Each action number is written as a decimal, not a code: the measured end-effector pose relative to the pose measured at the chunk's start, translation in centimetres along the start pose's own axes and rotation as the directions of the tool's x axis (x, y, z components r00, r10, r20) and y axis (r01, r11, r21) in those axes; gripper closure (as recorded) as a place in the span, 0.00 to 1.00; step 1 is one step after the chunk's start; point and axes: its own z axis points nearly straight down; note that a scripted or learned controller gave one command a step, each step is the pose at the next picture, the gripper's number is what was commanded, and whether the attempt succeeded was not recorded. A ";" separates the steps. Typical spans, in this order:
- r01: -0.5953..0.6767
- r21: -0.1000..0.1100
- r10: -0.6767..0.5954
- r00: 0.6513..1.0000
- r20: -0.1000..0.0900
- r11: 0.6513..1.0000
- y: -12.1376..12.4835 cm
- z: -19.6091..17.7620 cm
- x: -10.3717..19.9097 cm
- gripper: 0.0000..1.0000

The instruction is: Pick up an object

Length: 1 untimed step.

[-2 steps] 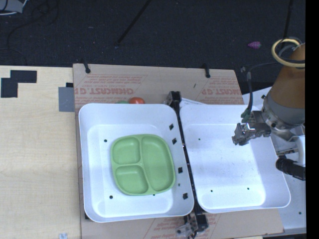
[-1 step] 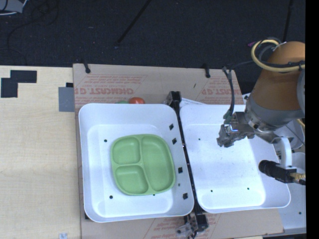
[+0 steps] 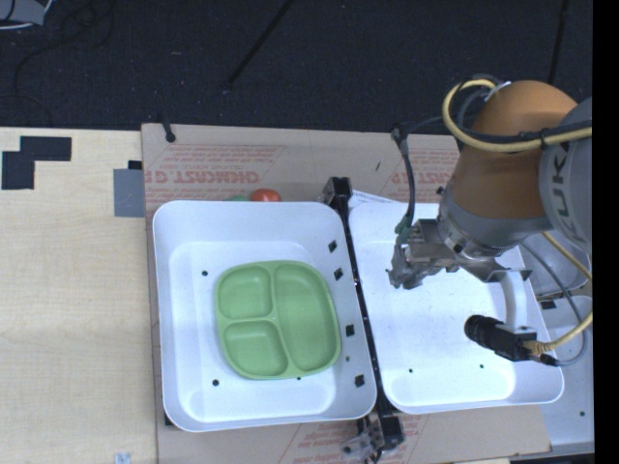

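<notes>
A green divided plate [image 3: 277, 318] lies flat in the middle of the left bin [image 3: 184, 259]. The gripper [image 3: 404, 270] hangs over the left part of the right bin [image 3: 435, 375], near the divider between the bins. Nothing shows under or between its tips from this angle. A small red and green thing [image 3: 259, 196] peeks out just behind the left bin's far rim.
The grey arm with its orange band [image 3: 508, 153] covers the right bin's far right part. A black clamp strip [image 3: 353, 298] runs between the two bins. Cardboard [image 3: 242, 162] lies under both bins, with the wooden bench [image 3: 68, 307] to the left.
</notes>
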 end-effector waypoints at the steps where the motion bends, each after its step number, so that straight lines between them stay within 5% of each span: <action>1: -0.001 0.002 0.001 1.000 0.001 1.000 -0.6 2.0 4.8 1.00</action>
